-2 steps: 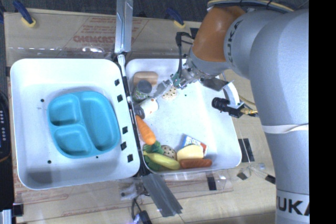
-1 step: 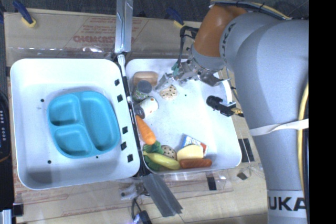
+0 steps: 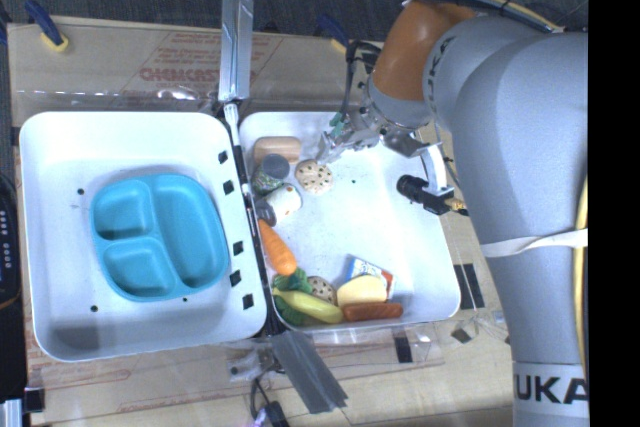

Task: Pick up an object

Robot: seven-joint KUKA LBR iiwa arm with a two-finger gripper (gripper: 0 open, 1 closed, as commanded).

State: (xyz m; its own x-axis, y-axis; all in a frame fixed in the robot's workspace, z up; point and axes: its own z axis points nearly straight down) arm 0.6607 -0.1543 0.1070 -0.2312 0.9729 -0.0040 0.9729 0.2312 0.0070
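Note:
My gripper [image 3: 333, 141] hangs low over the back of the right bin [image 3: 425, 245], just right of a round chocolate-chip cookie [image 3: 314, 176] and a tan bread piece [image 3: 277, 149]. Nothing shows between its tips. Along the bin's left wall lie a grey-green can [image 3: 270, 175], a white cup [image 3: 283, 202] and an orange carrot [image 3: 279, 250]. At the front sit a yellow banana [image 3: 310, 306], a second cookie [image 3: 320, 289], a yellow cheese wedge [image 3: 361, 291], a red sausage [image 3: 372, 312] and a small blue and white carton [image 3: 368, 269].
The left bin [image 3: 60, 315] holds a blue divided tray [image 3: 158, 235]. A metal divider [image 3: 235, 45] stands between the bins at the back. The arm's grey body [image 3: 510, 115] covers the right bin's right edge.

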